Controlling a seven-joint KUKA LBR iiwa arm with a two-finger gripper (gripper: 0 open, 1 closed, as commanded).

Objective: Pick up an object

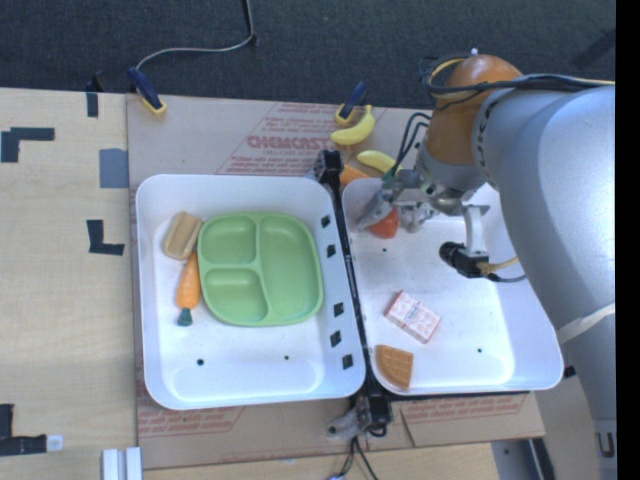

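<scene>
Orange-brown cracker-like piece (395, 366) lies at the near edge of the right bin (500, 363), one of it. Just beyond it sits one pink-and-white packet (412, 316), long axis slanting across the bin floor. Left of the right bin, the left bin (160, 368) holds one green divided plate (260, 268), one toy carrot (187, 286) and one tan bread-like piece (182, 235). Farther back in the right bin the hand (395, 208) is low over a small red-orange object (384, 228), which sits right beneath it, slightly nearer the camera; likely target. Cannot tell how the hand is set, and nothing visibly gripped. At that bin's far corner: an orange piece (352, 176), two yellow banana-like pieces (354, 128). One arm, so no choice of reach.
</scene>
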